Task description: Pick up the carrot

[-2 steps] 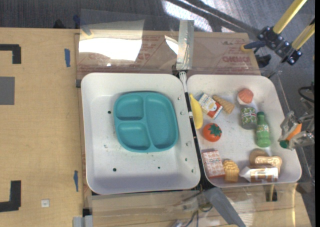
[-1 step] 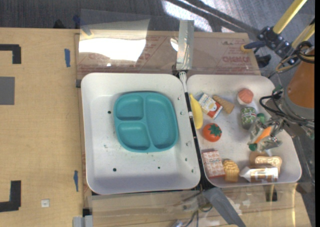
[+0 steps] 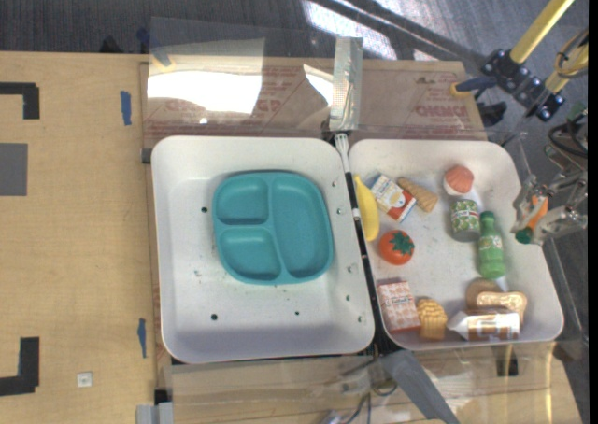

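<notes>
Tool (image 3: 534, 217) grips carrot (image 3: 533, 214) beside right bin (image 3: 547, 268).

Pincer (image 3: 534, 217) at right edge, holding carrot (image 3: 533, 216)

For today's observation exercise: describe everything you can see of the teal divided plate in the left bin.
The teal plate is a rounded rectangle with a raised rim and ridges splitting it into three compartments: two smaller ones on its left side, one above the other, and one long one on its right. It looks like smooth moulded plastic. It lies flat, right way up, slightly skewed, near the middle of the left bin, resting on the bin's white floor and apart from its walls.
</notes>
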`<state>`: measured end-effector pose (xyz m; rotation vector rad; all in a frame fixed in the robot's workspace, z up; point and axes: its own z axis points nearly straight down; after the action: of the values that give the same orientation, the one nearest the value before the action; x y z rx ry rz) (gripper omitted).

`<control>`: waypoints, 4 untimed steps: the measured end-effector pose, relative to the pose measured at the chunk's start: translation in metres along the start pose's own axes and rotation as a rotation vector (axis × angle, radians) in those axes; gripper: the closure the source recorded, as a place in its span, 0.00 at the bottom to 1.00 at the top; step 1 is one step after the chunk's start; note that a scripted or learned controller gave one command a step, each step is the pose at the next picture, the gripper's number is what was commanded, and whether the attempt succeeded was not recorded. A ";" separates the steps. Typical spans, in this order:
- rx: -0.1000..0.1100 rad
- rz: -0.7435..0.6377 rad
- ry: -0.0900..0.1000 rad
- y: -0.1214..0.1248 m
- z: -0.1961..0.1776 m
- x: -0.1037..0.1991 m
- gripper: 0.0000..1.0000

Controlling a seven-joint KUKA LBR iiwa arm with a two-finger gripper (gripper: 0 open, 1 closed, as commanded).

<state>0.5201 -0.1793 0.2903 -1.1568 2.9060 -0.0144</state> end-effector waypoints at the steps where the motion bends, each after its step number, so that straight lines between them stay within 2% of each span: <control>1: -0.022 0.114 0.011 0.005 0.145 -0.008 1.00; 2: -0.011 -0.038 0.005 0.053 0.086 -0.011 1.00; 3: -0.004 -0.126 0.001 0.032 -0.026 -0.020 1.00; 4: -0.025 -0.161 0.009 0.036 0.111 -0.049 1.00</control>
<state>0.5325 -0.1195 0.1794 -1.3944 2.8201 0.0157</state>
